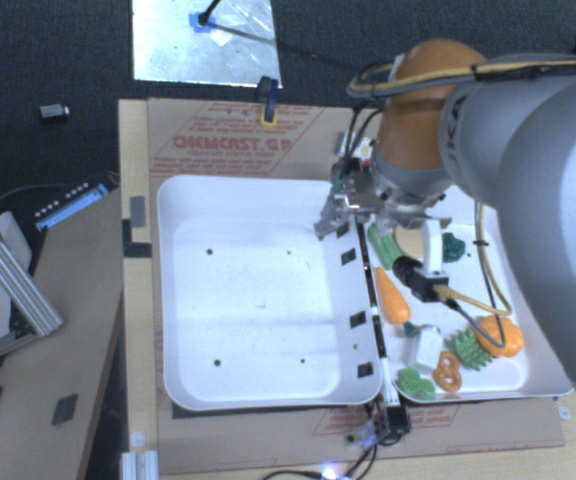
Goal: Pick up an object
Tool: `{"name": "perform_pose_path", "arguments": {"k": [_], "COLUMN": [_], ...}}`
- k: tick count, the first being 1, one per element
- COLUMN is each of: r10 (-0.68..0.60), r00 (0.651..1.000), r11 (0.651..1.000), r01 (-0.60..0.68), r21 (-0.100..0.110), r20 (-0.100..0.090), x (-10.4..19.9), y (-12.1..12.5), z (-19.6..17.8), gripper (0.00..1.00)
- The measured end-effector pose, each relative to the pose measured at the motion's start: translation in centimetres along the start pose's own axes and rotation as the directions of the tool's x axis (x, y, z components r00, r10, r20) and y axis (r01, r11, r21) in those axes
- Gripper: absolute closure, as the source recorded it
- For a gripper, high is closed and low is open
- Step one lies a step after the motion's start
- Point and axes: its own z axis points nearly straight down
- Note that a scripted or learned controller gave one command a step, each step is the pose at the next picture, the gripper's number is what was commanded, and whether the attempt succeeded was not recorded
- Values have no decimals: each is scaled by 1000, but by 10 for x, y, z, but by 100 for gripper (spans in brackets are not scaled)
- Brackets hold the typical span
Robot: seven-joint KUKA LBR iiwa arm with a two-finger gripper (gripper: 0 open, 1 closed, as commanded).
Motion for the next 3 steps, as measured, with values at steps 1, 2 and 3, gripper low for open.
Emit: {"name": "perform_pose_path", "arguments": {"k": [1, 2, 3], "r10": [12, -1, -2], "r00": [1000, 1000, 1000], "r11": [1000, 1000, 1000], "r01": [-12, 1, 2], "r21": [2, -11, -2], "r20": [3, 0, -1], "x": [-53, 2, 82], "y": [-36, 14, 56], "z": [-3, -74, 23], "gripper": [0, 0, 0]}}
